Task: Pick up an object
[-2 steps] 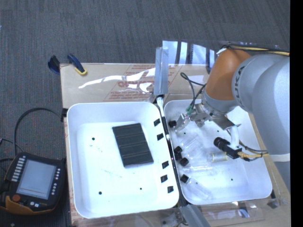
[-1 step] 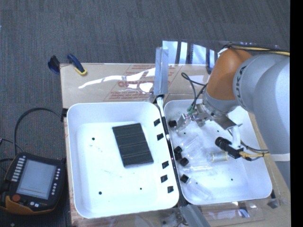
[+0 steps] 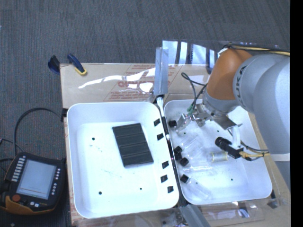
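- Clear plastic pieces (image 3: 193, 144) are my guess for the target. They're scattered through the middle of the right bin (image 3: 265, 186), and they're see-through enough that their outlines are hard to make out against the white floor.
- The gripper (image 3: 189, 118) is low over that bin's far left corner, near the dividing wall. The grey arm (image 3: 265, 98) covers the bin's far right part.
- I can't tell whether the gripper is released or clenched because it's too cluttered and small here. I don't see anything clearly held in it, so I'd count nothing as grabbed.
- There's 1 small brass-coloured cylinder (image 3: 218, 156) lying near the bin's middle. It's well apart from the walls and is probably the easier pick, since it actually stands out.
- A few small black pieces (image 3: 179, 151) sit along the left wall. I'd skip those, since the wall leaves no room on that side.
- To do this well, I'd come straight down on something that sits on its own, keep clear of the wall, and mind the loose cable (image 3: 253, 151) hanging off the arm.
- The dark ribbed slab (image 3: 133, 144) lies flat in the middle of the left bin (image 3: 75, 174). It looks too wide and flat to pinch easily.
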You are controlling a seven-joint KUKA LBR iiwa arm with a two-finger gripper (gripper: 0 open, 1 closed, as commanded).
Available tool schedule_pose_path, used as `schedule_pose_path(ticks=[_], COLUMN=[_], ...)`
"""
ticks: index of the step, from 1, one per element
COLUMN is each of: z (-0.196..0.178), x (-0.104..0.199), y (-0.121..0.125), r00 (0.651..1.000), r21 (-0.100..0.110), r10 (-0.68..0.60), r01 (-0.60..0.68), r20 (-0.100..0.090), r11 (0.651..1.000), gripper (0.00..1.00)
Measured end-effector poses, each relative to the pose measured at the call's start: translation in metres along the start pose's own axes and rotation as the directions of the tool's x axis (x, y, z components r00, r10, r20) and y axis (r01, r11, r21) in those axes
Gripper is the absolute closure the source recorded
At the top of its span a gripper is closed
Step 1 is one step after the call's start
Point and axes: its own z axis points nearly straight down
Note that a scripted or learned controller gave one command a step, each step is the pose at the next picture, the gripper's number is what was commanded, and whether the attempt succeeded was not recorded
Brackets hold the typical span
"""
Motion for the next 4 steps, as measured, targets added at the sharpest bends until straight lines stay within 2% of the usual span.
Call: schedule_pose_path(ticks=[4], z=[0.0000], x=[0.0000], y=[0.0000], r00=[1.000], r21=[0.000], r10=[0.000], r01=[0.000], r20=[0.000], r11=[1.000], gripper=[0.00])
